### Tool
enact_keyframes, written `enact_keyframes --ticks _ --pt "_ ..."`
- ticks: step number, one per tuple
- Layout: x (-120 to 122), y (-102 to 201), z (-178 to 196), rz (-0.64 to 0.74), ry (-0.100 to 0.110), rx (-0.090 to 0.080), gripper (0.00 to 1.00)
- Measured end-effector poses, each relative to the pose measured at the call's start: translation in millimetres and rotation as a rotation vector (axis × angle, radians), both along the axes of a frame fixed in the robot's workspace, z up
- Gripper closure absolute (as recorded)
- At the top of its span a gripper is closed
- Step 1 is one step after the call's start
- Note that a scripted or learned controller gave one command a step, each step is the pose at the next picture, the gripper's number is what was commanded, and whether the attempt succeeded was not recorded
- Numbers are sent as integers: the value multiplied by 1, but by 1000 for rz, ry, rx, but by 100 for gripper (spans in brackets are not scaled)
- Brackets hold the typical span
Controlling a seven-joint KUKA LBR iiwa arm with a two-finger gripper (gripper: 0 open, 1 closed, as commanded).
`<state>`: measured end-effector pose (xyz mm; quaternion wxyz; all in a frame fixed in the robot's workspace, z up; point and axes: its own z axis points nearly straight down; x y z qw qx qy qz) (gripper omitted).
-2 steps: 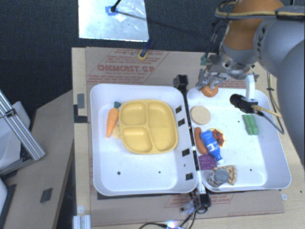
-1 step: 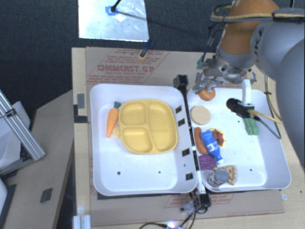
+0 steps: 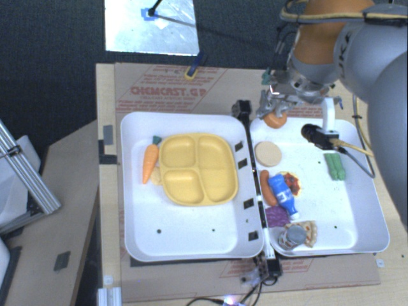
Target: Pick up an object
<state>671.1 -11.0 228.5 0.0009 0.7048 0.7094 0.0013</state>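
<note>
Left bin (image 3: pixel 137 234) held a carrot (image 3: pixel 149 162) beside a yellow tray (image 3: pixel 194 169). Right bin (image 3: pixel 357 228): cookie (image 3: pixel 268 153), blue bottle (image 3: pixel 282 195), green block (image 3: pixel 335 166). Gripper (image 3: pixel 275 110) sat at the back rim over an orange object (image 3: pixel 276 120); grip state couldn't be told. Looked like the grasp step; next needed a confirmed hold, then lift.

glossy white plastic bins (image 3: pixel 191 250), smooth yellow plastic tray (image 3: pixel 194 169) (matt cardboard (image 3: pixel 169 88) beneath).

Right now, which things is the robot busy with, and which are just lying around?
Busy with:
- claw, down at the right bin's far edge
- small orange thing right under it

Lying around:
- yellow tray
- carrot
- blue bottle
- tan disc
- green piece
</note>
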Motion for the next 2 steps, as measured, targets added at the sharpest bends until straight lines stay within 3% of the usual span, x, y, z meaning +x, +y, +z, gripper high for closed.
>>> enact_keyframes --ticks 1,2 --pt "-4 -17 -12 -6 2 -1 100" --pt "-5 -14 -13 -3 2 -1 100"
